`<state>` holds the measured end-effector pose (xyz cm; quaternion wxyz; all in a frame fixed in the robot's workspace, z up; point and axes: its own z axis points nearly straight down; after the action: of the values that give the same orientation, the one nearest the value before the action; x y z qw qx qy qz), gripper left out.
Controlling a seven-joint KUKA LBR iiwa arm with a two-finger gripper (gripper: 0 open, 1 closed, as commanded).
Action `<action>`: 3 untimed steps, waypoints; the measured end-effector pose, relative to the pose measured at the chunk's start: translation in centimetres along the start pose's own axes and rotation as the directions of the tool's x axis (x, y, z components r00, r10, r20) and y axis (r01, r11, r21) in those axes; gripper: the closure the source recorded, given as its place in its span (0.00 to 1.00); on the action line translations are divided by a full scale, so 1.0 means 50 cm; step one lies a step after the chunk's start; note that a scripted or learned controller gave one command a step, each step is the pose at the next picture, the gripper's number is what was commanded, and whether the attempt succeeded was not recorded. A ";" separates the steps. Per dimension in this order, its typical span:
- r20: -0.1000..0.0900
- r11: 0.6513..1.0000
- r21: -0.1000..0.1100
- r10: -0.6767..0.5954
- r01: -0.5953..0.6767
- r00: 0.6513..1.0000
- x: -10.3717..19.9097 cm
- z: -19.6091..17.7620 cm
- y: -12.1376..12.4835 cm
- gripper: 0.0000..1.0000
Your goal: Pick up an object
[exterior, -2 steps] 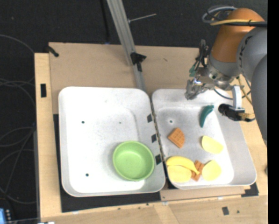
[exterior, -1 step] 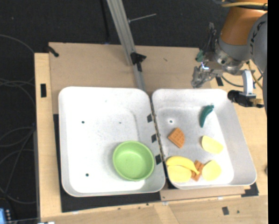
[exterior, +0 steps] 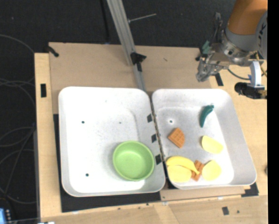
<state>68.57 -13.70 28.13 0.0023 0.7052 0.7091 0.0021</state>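
We see our arm (exterior: 246, 13) entering from the upper right, its orange band uppermost and the grey wrist below it. The wrist tilts down and to the left, ending in our gripper (exterior: 203, 73), which hangs high in the view. Whether its tips are apart or together we cannot tell from this slant.

arm (exterior: 246, 13) cut off at top edge; gripper (exterior: 205, 71) blurred
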 end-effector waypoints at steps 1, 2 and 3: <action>-0.001 1.000 0.005 -0.001 0.001 1.000 0.106 -0.004 -0.030 1.00; -0.001 1.000 0.006 -0.001 0.001 1.000 0.211 -0.009 -0.044 1.00; -0.001 1.000 0.007 -0.001 0.001 1.000 0.317 0.018 -0.078 1.00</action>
<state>64.57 2.15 27.19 -0.0005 0.7048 0.7094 -0.0003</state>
